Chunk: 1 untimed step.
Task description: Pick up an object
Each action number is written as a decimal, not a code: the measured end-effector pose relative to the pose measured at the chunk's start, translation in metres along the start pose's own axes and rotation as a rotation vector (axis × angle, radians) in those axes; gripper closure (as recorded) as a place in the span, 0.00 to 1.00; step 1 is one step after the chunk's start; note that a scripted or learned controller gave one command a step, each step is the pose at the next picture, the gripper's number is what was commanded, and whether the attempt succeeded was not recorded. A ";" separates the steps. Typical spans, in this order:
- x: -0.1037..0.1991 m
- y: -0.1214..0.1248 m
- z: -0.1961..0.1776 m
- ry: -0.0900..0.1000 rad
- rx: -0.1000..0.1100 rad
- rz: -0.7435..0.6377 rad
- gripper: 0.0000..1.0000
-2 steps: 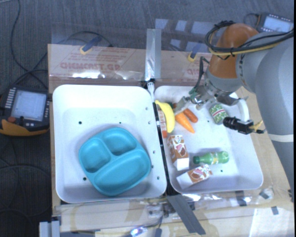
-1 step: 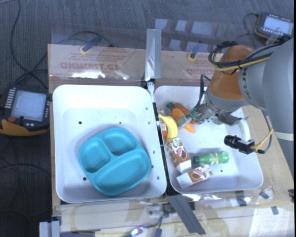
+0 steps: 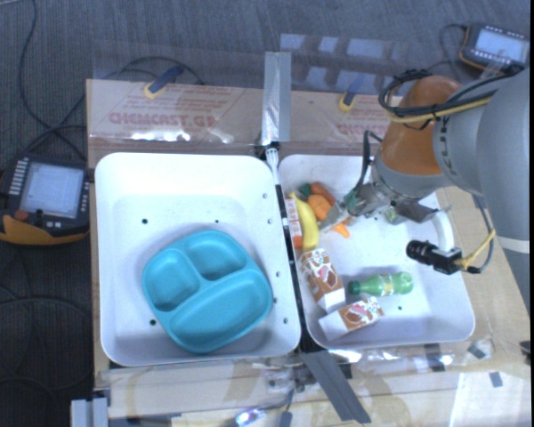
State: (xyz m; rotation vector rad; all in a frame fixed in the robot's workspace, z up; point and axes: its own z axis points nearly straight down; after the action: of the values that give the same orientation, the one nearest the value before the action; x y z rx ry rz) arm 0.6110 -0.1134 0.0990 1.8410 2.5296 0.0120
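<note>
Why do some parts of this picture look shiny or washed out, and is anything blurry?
In the camera view, glare whitens the clear tape on the cardboard above the left bin and the strip between the bins; the white bin walls look nearly blown out; the blue plate casts a soft shadow; the end effector and small items beside it look slightly soft.

Bulky grey cylindrical arm link (image 3: 503,149), smooth matte shell. Glossy orange rounded band (image 3: 418,136) sits above the wrist. Thin black cables (image 3: 427,83) loop over the orange section. Small grey metal gripper assembly (image 3: 367,201) below it, detail blurred. Black cylindrical stub (image 3: 432,254) with a yellow-tipped cable hangs off the wrist side.
</note>
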 end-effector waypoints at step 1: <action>-0.025 0.043 0.014 0.007 0.055 0.073 1.00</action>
State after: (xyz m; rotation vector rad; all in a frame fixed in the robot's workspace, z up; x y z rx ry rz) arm 0.6603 -0.1239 0.0862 1.9553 2.4908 -0.0516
